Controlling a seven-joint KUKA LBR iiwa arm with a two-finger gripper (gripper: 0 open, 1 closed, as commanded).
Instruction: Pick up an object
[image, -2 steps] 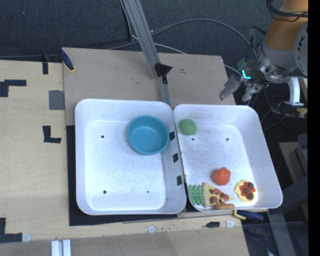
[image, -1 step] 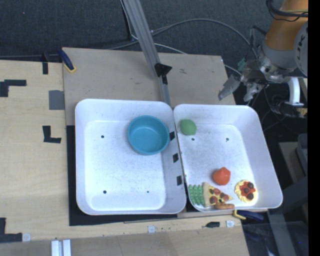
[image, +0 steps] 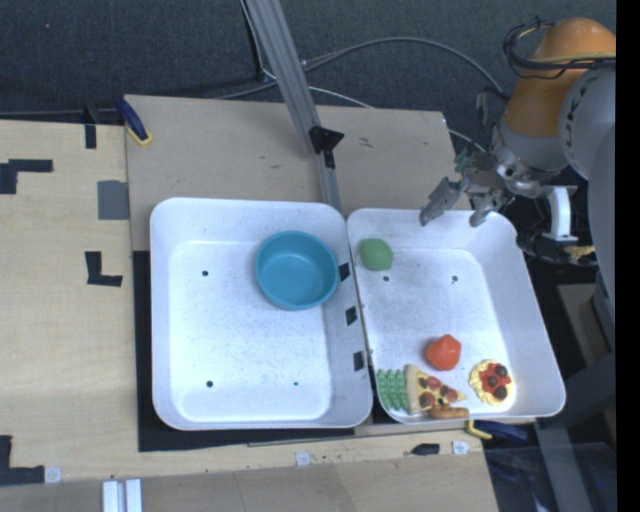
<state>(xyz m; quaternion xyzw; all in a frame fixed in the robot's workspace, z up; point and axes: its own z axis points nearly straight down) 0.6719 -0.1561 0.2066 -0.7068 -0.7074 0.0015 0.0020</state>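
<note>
Down at the near edge of the right bin (image: 530, 300) lie three toy foods in a row: a pizza slice (image: 412, 391) at the near left corner, a small round tart (image: 492, 381) toward the near right corner, and a red tomato (image: 444, 351) just behind and between them. They are close together, so grabbing one could bump the others. Farther back, a green ball (image: 376, 253) sits alone by the left wall, easy to reach. Next door, a blue bowl (image: 296, 270) rests near the far edge of the left bin (image: 180, 330). Farthest back, my gripper (image: 455, 212) hangs over the right bin's far rim, fingers spread apart and holding nothing. I think the green ball is my best pick.
</note>
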